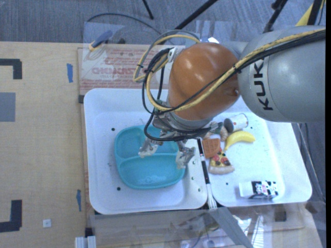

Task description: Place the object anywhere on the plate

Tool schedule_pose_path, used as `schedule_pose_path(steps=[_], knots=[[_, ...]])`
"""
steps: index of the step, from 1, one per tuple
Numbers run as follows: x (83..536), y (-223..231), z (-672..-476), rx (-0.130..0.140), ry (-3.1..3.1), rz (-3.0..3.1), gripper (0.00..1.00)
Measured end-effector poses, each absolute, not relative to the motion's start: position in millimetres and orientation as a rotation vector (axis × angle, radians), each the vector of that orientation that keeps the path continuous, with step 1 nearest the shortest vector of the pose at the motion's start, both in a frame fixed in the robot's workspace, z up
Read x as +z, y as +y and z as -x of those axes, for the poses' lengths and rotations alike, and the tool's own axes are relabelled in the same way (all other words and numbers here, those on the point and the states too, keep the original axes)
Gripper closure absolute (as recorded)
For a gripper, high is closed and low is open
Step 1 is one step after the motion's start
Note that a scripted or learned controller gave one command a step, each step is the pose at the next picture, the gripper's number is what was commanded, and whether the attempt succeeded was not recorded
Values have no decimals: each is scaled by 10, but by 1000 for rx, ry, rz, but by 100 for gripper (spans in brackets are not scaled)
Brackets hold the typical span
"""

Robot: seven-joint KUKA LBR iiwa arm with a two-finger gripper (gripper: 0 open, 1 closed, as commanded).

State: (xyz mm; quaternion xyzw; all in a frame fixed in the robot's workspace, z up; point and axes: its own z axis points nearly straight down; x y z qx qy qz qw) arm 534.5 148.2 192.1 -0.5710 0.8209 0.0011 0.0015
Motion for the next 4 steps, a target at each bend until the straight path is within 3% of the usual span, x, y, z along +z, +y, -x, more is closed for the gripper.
schedule_pose_path(steps=[1,2,3,4], knots=[[2032,1495,-5360,5,2575,1781,100],[2031,1493,-5360,6,2575,1782,0],[2142,1507,-5374,7,2572,1771,100],[2141,1504,-5375,8,2573,1771,0]])
